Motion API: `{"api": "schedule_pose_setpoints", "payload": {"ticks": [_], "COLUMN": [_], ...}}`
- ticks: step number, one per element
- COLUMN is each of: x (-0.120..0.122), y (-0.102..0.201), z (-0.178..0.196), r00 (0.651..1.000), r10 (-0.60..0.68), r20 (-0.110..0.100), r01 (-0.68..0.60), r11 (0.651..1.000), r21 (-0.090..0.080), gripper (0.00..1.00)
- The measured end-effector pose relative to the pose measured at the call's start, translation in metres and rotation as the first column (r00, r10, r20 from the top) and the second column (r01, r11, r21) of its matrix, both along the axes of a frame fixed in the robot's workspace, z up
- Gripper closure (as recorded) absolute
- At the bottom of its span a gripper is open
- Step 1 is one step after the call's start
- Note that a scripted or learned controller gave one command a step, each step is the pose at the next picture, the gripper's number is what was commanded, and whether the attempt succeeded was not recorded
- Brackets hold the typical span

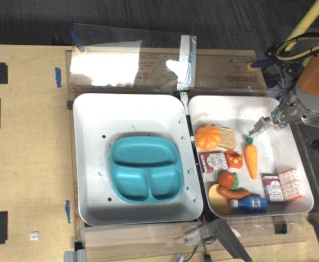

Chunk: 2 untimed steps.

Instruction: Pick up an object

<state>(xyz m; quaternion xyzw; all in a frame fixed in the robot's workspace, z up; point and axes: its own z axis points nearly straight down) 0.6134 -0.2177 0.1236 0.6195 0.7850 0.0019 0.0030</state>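
Note:
The right bin [290, 146] holds several toy items. An orange pumpkin [209, 137] lies against a tan cracker [227, 138]. A carrot [251, 159] lies upright in the image near the middle. Below are a red-and-white carton [213, 161], a small red piece [234, 160], a tomato [228, 179], a yellow piece [218, 196] and a blue bottle [250, 203]. Two small boxes [282, 186] sit at the lower right. My gripper [259, 126] hangs over the bin's upper right, just above and right of the carrot's top, with nothing seen in it.
The left bin [94, 119] carries a teal divided plate [146, 168]. A clear plastic sheet [132, 61] stands behind the bins. The arm with its orange band [316, 78] and cables [295, 48] occupies the right side. Wooden bench surface [23, 146] lies to the left.

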Motion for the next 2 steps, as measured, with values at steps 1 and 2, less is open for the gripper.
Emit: {"api": "schedule_pose_setpoints", "payload": {"ticks": [1,2], "x": [-0.038,0.033], "y": [0.032,0.049], "z": [-0.037,-0.037], "r00": [0.999,0.999], "r10": [0.052,-0.035], "r20": [-0.002,-0.002], "r01": [-0.052,0.035], "r11": [0.999,0.999], "r21": [-0.001,0.0], "gripper": [0.0,0.0]}}
